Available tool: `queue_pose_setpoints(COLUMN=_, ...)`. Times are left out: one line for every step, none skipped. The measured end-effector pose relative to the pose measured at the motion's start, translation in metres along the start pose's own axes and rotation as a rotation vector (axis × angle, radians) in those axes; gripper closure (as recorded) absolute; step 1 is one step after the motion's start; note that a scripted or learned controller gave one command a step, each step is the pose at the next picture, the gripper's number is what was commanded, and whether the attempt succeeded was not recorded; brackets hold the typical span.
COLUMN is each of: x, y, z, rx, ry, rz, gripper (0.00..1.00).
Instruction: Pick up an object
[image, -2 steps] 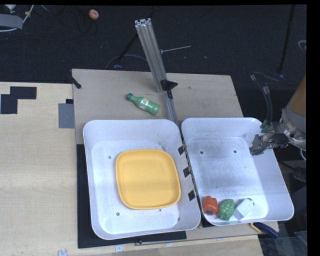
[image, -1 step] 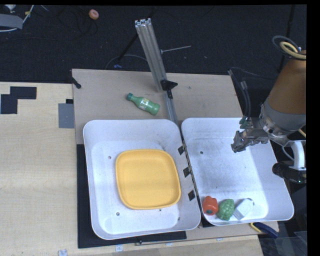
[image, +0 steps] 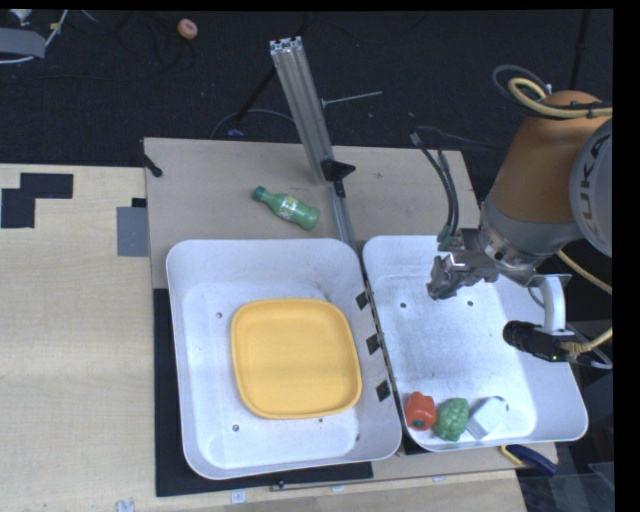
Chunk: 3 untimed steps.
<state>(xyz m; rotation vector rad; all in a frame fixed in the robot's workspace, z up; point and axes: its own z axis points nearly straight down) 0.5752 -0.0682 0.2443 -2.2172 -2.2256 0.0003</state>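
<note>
Arm cut off by right edge. Gripper fingers too small and dark to read. Small grey-white piece in right bin corner: identity unclear.

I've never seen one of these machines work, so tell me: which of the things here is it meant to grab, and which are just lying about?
For the job:
gripper, over the right bin
red item, green item and pale item at that bin's near edge
yellow plate in the left bin

Lying about:
green bottle on the bench behind the bins
metal rail
</note>
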Motion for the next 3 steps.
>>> queue_pose_setpoints(x=0.045, y=0.015, z=-0.006, rx=0.000, ry=0.000, rz=0.001, gripper=1.00)
queue_pose_setpoints(x=0.092, y=0.024, z=0.007, rx=0.002, ry=0.001, rz=0.001, gripper=1.00)
queue_pose_setpoints(x=0.143, y=0.039, z=0.000, rx=0.000, ry=0.001, rz=0.001, gripper=1.00)
